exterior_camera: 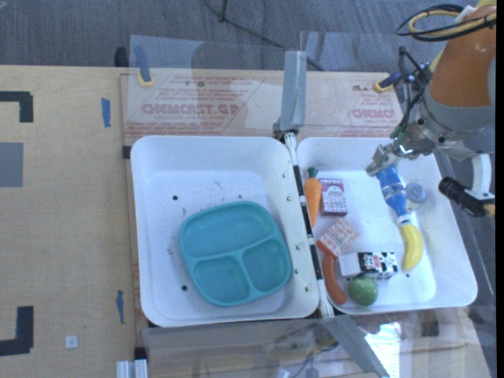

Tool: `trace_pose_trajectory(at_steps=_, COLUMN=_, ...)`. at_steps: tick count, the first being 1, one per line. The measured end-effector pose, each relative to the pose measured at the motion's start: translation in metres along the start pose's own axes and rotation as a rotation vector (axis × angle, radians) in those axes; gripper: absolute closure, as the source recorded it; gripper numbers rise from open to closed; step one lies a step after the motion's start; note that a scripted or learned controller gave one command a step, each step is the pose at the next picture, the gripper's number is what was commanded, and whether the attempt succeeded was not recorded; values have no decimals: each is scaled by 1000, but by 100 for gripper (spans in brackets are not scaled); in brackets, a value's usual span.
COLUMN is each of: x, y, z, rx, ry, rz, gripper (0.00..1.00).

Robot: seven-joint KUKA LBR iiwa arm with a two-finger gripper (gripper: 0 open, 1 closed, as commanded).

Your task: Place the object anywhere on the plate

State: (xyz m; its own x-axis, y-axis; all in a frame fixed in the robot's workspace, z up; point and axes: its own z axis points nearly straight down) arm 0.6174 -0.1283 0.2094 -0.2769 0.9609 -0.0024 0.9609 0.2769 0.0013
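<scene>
A teal divided plate lies in the left bin with nothing on it. My gripper hangs over the back of the right bin, reaching in from the right. Its tip is right at the upper end of a blue bottle that lies along the bin floor. Whether it touches the bottle is unclear. A yellow banana lies just below the bottle.
The right bin also holds an orange carrot, a red box, a pink checked block, a red sausage, a green round fruit and a black-and-white carton. A grey divider stands behind the bins.
</scene>
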Motion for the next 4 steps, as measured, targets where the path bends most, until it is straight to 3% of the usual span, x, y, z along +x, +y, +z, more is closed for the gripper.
trace_pose_trajectory(at_steps=1, x=112, y=21, z=-7, rx=1, ry=3, rz=30, gripper=100)
trace_pose_trajectory(at_steps=2, x=173, y=27, z=24, rx=1, ry=3, rz=-99, gripper=100)
trace_pose_trajectory(at_steps=3, x=248, y=5, z=55, rx=2, ry=3, rz=-141, gripper=100)
trace_pose_trajectory(at_steps=4, x=304, y=-6, z=-5, rx=-3, ry=2, rz=-526, gripper=100)
